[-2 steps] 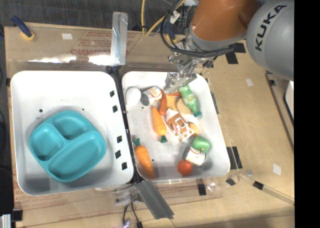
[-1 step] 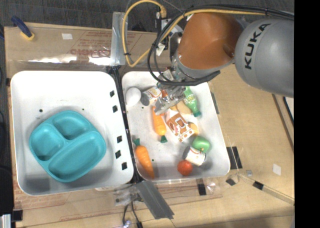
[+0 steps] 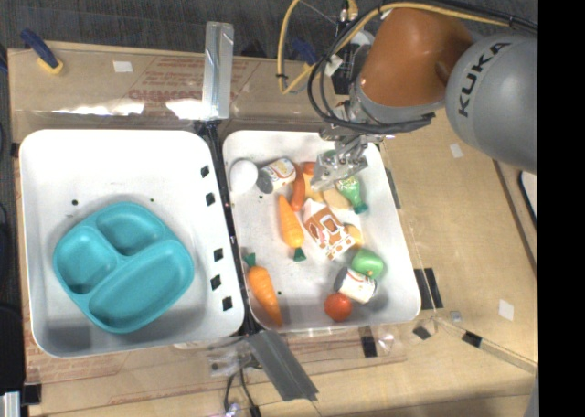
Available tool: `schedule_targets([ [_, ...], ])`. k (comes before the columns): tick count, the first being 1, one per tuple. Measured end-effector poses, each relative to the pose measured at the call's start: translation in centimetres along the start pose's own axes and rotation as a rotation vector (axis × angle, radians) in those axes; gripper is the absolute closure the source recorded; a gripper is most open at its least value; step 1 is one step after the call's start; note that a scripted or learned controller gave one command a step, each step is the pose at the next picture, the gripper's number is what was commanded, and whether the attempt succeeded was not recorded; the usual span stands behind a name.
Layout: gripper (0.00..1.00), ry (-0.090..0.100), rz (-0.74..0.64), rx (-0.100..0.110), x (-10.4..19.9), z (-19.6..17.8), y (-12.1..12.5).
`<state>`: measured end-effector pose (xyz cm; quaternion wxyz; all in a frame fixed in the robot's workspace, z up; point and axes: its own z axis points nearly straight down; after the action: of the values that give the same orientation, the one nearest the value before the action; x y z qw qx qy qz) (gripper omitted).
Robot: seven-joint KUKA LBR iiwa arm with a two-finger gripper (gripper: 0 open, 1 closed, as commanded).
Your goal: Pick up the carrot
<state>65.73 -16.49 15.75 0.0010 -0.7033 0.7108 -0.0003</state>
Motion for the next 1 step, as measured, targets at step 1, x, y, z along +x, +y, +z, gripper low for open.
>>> schedule_targets([
  [1,1.0,0.001,0.039,0.002,4.55,4.57,-0.14],
])
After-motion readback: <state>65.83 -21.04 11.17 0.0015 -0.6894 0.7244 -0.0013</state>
